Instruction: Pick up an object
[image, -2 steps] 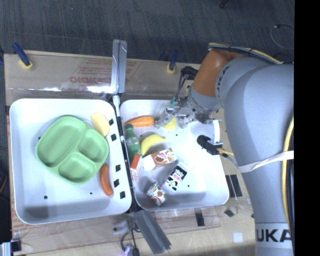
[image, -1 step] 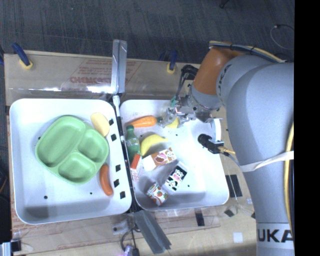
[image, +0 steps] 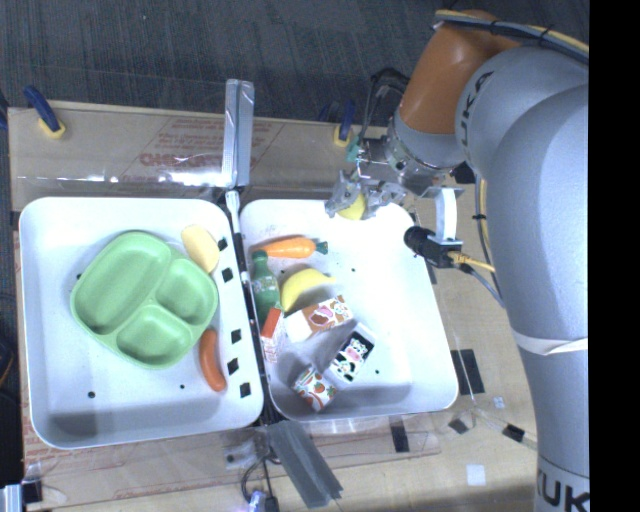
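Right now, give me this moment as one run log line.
tool over right bin far edge | shut on yellow object, lifted | carrot, banana, cartons in bin | green tray in left bin

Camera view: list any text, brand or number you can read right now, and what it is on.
"KU", white letters cut off at the frame's bottom, on the grey arm.
Red printing on the cardboard sheet behind the bins: too blurred to read.
Printed cartons: the brown-and-white carton, the black-and-white carton and the small red-patterned carton carry graphics, but any lettering is too small to read.
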